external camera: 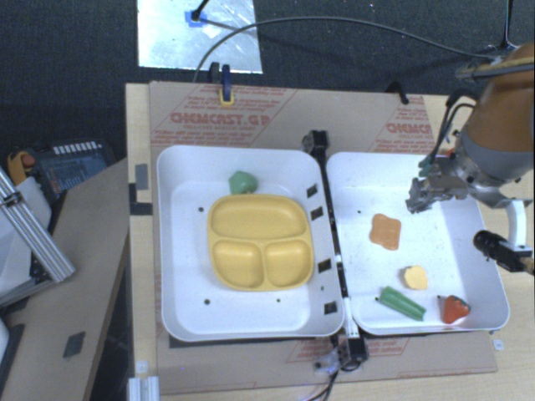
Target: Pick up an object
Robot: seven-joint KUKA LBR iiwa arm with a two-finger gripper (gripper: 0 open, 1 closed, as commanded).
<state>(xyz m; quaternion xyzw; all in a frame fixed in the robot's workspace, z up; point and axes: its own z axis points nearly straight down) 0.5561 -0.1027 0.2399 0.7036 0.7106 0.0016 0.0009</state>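
Looking down on both bins, I log the gripper (422, 195) over the upper middle of the right bin (481, 224), hanging off the grey wrist that comes in from the right. Finger spread: I cannot tell; the tips read as one dark clump against the white floor, and nothing shows between them.

Right bin contents, all loose on the floor:
- orange piece (385, 231), below and left of the gripper, near but apart from it, open floor on every side.
- yellow piece (415, 277), lower centre, just above the green one.
- green stick (400, 303), lying at a slant close to the front wall.
- red piece (455, 309), in the front right corner, tight to the rim.

Bare floor runs along the bin's back wall and down its left side by the centre divider (331, 232). A black fitting (500, 249) on the arm sits over the right rim.

Left bin (180, 224): yellow divided tray (260, 241) takes the middle, three compartments, with bare margin round it. Small green lump (243, 182) touches the tray's back edge.
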